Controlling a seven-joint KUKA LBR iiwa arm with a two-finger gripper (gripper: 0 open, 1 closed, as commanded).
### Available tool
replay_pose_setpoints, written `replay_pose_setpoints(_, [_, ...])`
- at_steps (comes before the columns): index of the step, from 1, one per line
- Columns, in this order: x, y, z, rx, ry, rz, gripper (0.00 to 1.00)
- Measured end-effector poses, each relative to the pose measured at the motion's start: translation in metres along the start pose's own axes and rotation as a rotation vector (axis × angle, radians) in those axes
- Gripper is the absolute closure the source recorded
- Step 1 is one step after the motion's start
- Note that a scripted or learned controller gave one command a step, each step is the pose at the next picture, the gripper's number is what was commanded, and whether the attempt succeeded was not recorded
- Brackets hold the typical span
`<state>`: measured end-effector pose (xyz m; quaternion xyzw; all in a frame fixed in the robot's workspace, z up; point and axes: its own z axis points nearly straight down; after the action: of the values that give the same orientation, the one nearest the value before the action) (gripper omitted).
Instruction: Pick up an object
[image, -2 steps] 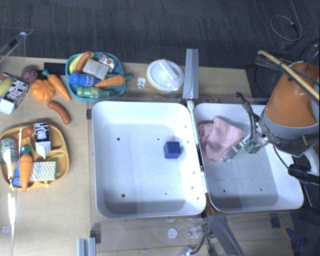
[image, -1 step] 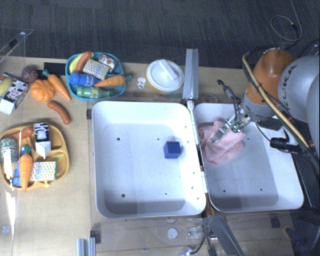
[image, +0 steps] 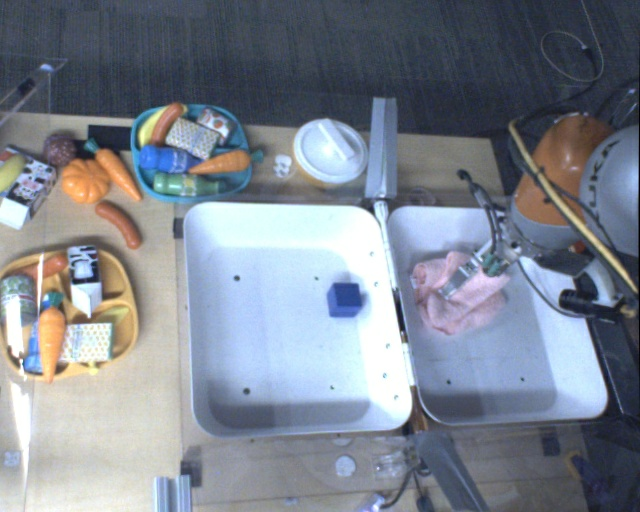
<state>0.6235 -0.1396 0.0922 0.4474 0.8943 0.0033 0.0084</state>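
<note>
The end effector (image: 468, 278) rested on a crumpled pink cloth (image: 455, 297) in the right bin (image: 560, 380), at centre right of the frame; its grip could not be made out. The cloth looked soft and wrinkled. A small, hard-edged blue cube (image: 345, 299) lay in the smooth white left bin (image: 250, 390).

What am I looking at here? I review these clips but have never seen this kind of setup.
One camera looks down at a slant on a bench. The grey and orange machine at right is a robot arm; its hand is lowered onto a crumpled pink cloth in the right bin. Whether it grips the cloth cannot be told. The left bin holds a small blue cube. Left of the bins sit a blue bowl and a yellow plate of toy food, plus a white lidded container.
</note>
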Motion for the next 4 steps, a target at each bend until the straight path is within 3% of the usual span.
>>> replay_pose_setpoints(1, [0.049, 0.019, -0.001, -0.001, -0.001, -0.057, 0.00])
replay_pose_setpoints(2, [0.020, 0.023, 0.000, -0.001, 0.000, -0.076, 0.00])
replay_pose_setpoints(3, [0.094, 0.019, -0.095, 0.007, 0.008, -0.092, 0.00])
replay_pose_setpoints(4, [0.038, -0.044, -0.016, 0.011, 0.009, 0.001, 0.00])
